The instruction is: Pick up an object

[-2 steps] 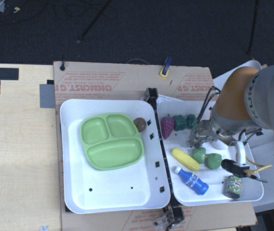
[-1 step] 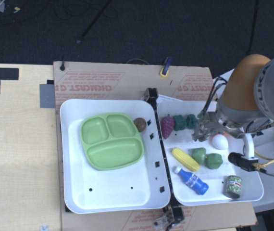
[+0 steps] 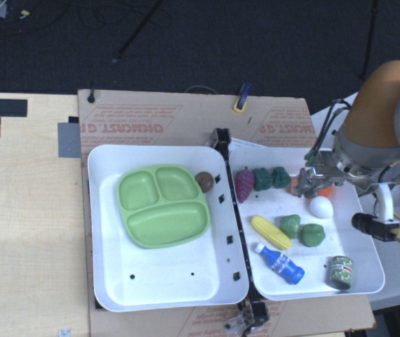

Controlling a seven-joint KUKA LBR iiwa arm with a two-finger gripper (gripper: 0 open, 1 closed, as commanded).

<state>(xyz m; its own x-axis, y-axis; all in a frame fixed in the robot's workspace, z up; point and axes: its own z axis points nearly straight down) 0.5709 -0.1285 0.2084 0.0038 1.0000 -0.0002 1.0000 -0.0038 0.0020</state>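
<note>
1. In the camera view, two white bins are seen side by side on the desk (image 3: 31, 223). The left bin (image 3: 109, 272) carries a green divided plate (image 3: 163, 206), with a small brown object (image 3: 204, 181) just beside the plate's upper right corner.

2. The right bin (image 3: 365, 276) holds the loose objects, which are spread apart, probably so that each can be reached singly: a purple grape bunch (image 3: 244, 183), a dark green vegetable (image 3: 270, 179), a yellow corn cob (image 3: 270, 232), two green pieces (image 3: 302, 229), a blue bottle (image 3: 281, 264), a small can (image 3: 340, 272) and a white egg (image 3: 321, 207).

3. The arm (image 3: 372, 118) is brought in from the right, and the pincer (image 3: 312, 182) is lowered at the bin's upper right, just above the egg and beside something orange-red (image 3: 296, 183).

4. Whether the pincer is released or clenched cannot be told, since its tip is blurred and partly hidden by the wrist. Nothing is seen between its tips.

5. No object is seen lifted; the likeliest target is judged to be the egg or the orange-red thing, both resting in the right bin.
</note>
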